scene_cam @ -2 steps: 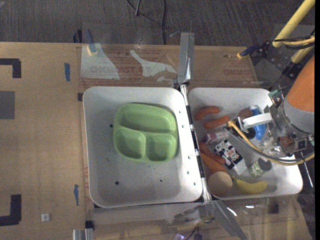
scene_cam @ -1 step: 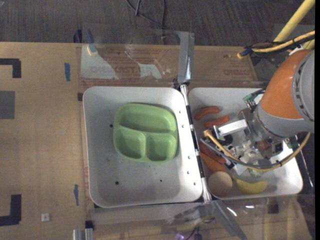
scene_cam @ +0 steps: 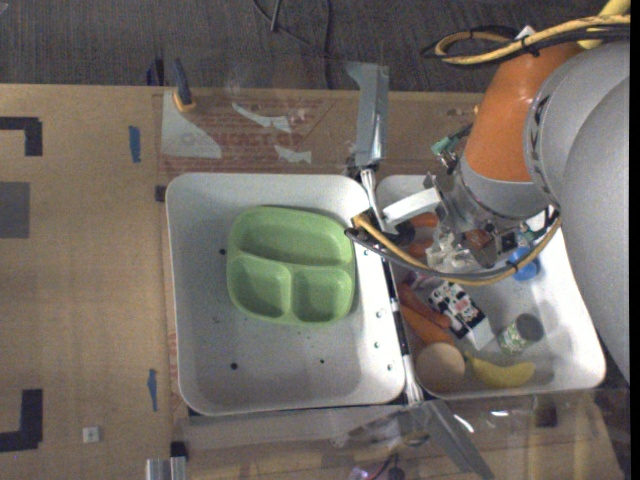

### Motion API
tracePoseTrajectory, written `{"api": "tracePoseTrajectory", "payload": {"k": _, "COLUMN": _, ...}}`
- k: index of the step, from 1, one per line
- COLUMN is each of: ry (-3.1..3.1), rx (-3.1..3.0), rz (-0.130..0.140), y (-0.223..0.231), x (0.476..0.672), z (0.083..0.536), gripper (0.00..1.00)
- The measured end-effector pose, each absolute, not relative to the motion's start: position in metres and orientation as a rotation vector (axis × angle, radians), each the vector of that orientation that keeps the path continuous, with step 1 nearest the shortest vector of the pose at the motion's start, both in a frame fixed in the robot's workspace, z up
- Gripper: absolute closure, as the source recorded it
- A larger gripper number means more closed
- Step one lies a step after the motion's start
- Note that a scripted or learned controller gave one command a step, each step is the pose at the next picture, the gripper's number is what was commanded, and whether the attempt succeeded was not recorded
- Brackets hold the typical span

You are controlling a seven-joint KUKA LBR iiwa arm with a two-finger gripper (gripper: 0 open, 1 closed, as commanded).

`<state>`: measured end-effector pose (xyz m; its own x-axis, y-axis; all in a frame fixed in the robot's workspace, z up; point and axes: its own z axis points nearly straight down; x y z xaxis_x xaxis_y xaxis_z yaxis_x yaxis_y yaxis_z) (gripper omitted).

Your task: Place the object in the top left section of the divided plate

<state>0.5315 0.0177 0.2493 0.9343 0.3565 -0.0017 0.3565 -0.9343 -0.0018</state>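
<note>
Over the right bin [scene_cam: 575, 353], my gripper [scene_cam: 462, 253] hangs low among the clutter, well apart from the divided plate [scene_cam: 292, 266]. My wrist hides the gripper's working end, so I cannot tell whether it is released or clenched, nor whether it carries anything.

Right of the plate, across the bin divider, lie the candidate objects: an egg [scene_cam: 440, 364], a banana [scene_cam: 503, 372], a small can [scene_cam: 518, 332], an orange carrot-like piece [scene_cam: 425, 318] and a black-and-white patterned item [scene_cam: 457, 306]. Which of these is the object to move cannot be determined from this view.

The plate rests in the left bin [scene_cam: 200, 348], left of my gripper, and its long axis runs roughly across the view with a slight tilt. Its large compartment faces the far edge of the counter [scene_cam: 80, 268]; two smaller compartments face the near edge. The target section is judged to be the plate's far-left portion. The coming move therefore runs leftward from my gripper, crossing the divider.
</note>
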Motion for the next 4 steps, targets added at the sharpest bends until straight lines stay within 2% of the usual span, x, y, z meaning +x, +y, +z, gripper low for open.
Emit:
{"api": "tracePoseTrajectory", "payload": {"k": 1, "ry": -0.627, "rx": -3.076, "rz": 0.009, "y": 0.022, "x": 0.5, "z": 0.231, "gripper": 1.0}}
{"api": "tracePoseTrajectory", "payload": {"k": 2, "ry": -0.563, "rx": -3.087, "rz": 0.009, "y": 0.014, "x": 0.48, "z": 0.237, "gripper": 1.0}}
{"api": "tracePoseTrajectory", "payload": {"k": 4, "ry": -0.803, "rx": -3.034, "rz": 0.008, "y": 0.02, "x": 0.479, "z": 0.226, "gripper": 1.0}}
